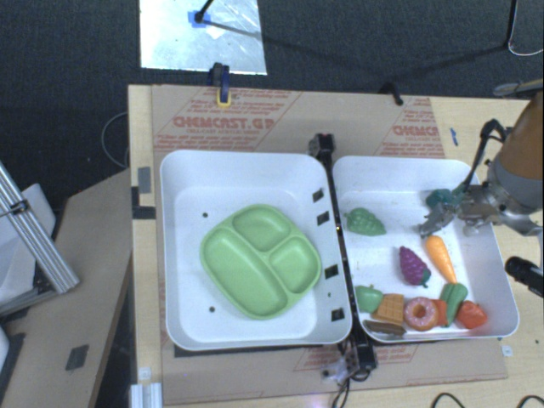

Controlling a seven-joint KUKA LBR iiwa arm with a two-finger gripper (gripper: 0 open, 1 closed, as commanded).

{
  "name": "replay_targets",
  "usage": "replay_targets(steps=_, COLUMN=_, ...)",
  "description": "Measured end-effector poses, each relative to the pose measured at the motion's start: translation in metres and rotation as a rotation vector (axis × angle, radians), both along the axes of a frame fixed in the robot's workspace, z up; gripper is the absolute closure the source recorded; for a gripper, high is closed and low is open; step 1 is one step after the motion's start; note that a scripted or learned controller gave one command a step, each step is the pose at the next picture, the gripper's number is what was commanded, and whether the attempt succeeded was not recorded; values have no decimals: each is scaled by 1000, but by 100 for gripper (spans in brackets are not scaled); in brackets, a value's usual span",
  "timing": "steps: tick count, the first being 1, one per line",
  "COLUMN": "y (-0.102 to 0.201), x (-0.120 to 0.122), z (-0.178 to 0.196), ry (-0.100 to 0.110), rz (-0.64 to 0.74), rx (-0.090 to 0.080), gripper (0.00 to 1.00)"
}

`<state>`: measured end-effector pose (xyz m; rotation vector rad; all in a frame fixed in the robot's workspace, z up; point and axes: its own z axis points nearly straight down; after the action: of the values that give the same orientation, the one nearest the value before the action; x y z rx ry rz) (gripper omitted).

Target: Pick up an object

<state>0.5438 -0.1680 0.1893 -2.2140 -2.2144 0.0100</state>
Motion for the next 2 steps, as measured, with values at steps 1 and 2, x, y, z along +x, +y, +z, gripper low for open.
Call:
replay_targets(steps=1, y=0, x=3, z=7, ry=-13, rz=3, rx=-3, gripper=0)
replay_targets(steps=2, y=2, x=-4, z=-37, ry=-9, rz=1, rx=-2, gripper=0)
